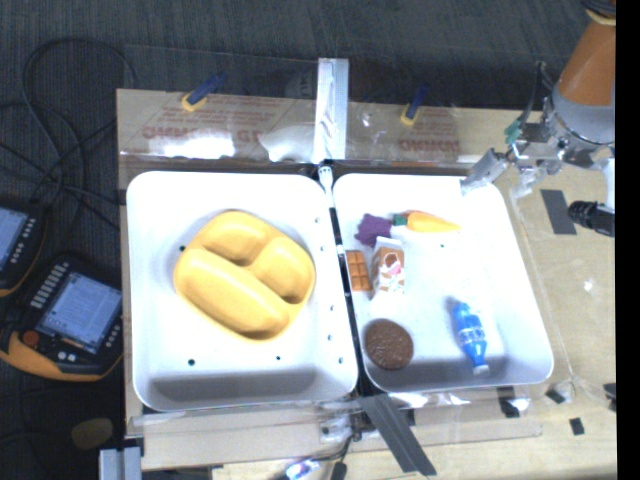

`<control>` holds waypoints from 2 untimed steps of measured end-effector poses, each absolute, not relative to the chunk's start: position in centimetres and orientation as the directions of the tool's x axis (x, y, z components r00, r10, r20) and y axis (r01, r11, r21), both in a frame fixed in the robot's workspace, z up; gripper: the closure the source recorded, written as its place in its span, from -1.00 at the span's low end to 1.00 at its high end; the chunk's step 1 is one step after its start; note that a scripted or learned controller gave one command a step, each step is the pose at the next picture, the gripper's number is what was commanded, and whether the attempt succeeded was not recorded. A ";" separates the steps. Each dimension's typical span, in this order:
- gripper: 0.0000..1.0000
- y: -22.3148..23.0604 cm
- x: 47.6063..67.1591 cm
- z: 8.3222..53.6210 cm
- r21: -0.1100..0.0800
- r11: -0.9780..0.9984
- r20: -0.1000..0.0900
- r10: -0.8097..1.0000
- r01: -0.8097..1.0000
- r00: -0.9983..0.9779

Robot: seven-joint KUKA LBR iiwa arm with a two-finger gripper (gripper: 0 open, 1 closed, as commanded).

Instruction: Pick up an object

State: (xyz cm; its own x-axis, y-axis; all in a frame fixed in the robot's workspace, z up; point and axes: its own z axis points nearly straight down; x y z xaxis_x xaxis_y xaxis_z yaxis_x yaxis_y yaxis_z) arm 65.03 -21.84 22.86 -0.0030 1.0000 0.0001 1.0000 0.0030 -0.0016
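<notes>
Above the right bin's point(530, 298) far right corner, the hand point(500, 163) hung with nothing visibly held, finger state indeterminate, nearest the carrot point(432, 222) lying lengthwise leftward and nearer the camera.

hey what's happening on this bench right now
A robot arm reaches in from the right, with its gripper over the far right corner of the right bin, holding nothing. That bin has a toy carrot, a purple piece, a small carton, a wafer, a brown cookie and a blue bottle. The left bin holds a big yellow bread-shaped toy.
</notes>
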 end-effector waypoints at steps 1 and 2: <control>1.00 -21.8 65.1 23.8 -0.002 0.005 -0.003 1.000 1.000 -0.005; -1.00 -21.8 65.1 23.8 -0.003 0.005 -0.004 1.000 1.000 -0.005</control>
